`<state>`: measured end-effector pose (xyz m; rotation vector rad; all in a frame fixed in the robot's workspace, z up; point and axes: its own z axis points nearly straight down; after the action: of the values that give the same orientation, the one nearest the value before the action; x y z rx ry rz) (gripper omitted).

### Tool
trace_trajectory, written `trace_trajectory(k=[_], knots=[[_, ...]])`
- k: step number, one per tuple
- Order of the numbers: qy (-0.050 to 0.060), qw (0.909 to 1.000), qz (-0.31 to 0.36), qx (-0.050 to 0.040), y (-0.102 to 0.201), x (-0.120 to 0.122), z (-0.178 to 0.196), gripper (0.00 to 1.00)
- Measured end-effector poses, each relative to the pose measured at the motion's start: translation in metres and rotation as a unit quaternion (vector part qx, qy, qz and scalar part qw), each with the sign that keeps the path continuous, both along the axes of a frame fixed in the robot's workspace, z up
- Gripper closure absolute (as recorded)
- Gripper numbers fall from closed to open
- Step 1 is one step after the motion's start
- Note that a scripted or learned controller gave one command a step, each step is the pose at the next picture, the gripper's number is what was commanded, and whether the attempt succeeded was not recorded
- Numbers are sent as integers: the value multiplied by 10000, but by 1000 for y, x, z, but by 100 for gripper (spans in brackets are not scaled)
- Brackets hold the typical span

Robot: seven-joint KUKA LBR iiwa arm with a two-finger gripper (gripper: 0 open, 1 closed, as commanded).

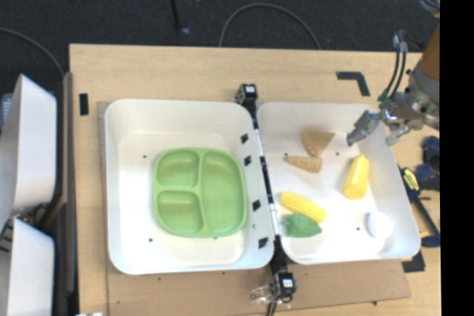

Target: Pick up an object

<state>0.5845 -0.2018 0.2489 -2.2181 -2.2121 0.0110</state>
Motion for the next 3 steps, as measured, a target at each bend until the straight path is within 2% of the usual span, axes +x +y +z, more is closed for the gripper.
trace_trajectory(k=[1, 2, 3], knots=[[-67, 10000, 15, -11, 1, 3, 8, 0], [-38, 10000, 8, -11, 3, 1, -55, 0], [-48, 10000, -7, -15, 5, 1, -97, 0]])
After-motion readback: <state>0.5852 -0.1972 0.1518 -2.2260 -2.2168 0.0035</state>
